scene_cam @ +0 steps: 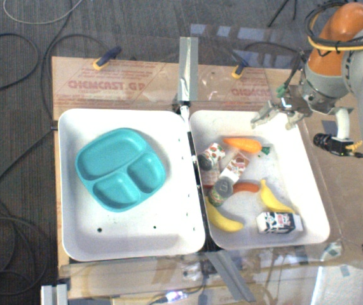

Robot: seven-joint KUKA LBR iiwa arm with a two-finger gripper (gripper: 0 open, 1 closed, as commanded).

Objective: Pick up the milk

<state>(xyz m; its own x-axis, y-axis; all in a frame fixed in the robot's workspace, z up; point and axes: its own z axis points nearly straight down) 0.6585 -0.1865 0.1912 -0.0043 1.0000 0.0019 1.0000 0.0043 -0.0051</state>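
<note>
The milk (279, 222) is a small white carton with black patches, lying on its side in the front right corner of the right bin (308, 164). My gripper (275, 116) hangs over that bin's back right edge, far from the carton. Its two fingers are spread apart with nothing between them.
The right bin also holds a carrot (243, 145), two bananas (273, 197) (223, 219), a red sausage (246, 187), and several small cartons and cans (227, 170). A teal divided plate (121, 168) lies in the left bin (79, 234). A metal divider post (187, 68) stands behind the bins.
</note>
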